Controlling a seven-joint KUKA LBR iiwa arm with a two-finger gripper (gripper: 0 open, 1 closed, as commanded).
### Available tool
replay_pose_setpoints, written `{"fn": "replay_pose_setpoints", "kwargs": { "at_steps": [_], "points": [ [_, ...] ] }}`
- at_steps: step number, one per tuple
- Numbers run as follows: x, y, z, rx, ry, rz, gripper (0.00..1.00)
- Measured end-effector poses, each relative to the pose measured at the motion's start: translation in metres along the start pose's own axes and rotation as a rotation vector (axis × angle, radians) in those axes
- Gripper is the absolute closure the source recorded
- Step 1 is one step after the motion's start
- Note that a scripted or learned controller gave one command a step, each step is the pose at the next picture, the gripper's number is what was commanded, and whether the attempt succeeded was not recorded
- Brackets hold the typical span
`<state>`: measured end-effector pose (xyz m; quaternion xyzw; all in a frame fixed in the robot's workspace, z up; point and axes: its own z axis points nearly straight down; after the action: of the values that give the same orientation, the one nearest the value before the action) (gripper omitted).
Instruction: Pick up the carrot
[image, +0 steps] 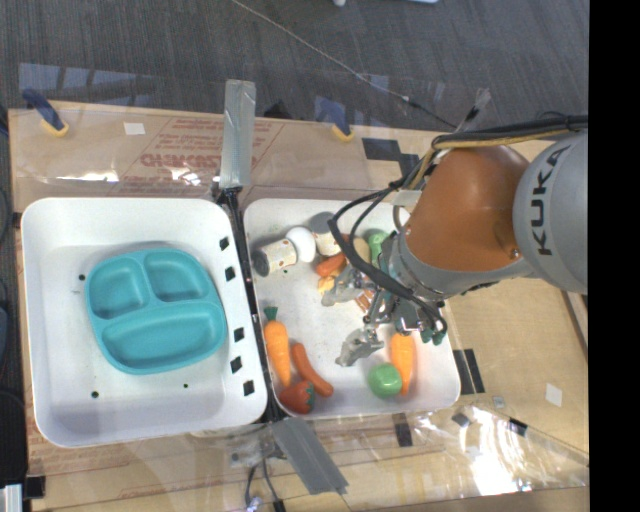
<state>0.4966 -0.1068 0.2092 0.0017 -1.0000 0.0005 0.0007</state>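
- The arm is at the reaching step: the tool (385, 325) hangs low over the right bin (300, 305), just left of a carrot (402, 356) that lies near the bin's lower right corner, green top pointing to the front edge.
- Whether the tool is spread or pressed together I cannot tell; cables and the wrist hide its tips. Nothing shows pinched in it, so I judge the carrot not yet picked.
- A second carrot (277, 351) lies at the bin's left wall, touching a red pepper (300, 392).
- Next move, as I judge it: shift the tool over the near carrot, line it across the carrot's width, then lower and close.
- In the way: a green ball (385, 379) touches the carrot's lower end, and a grey metal piece (356, 348) lies just beside it.
- Further off in the same bin: a white egg (299, 239) and a small can (276, 256).
- The left bin (50, 300) holds a teal tray (155, 308), well apart.
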Motion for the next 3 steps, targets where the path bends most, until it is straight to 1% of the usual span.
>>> {"fn": "replay_pose_setpoints", "kwargs": {
  "at_steps": [1,2,3],
  "points": [
    [0.009,-0.072,0.117,0.001,-0.005,0.095,0.00],
    [0.007,-0.070,0.107,0.000,-0.006,0.085,1.00],
    [-0.027,-0.094,-0.035,0.005,-0.013,-0.127,1.00]
  ]
}}
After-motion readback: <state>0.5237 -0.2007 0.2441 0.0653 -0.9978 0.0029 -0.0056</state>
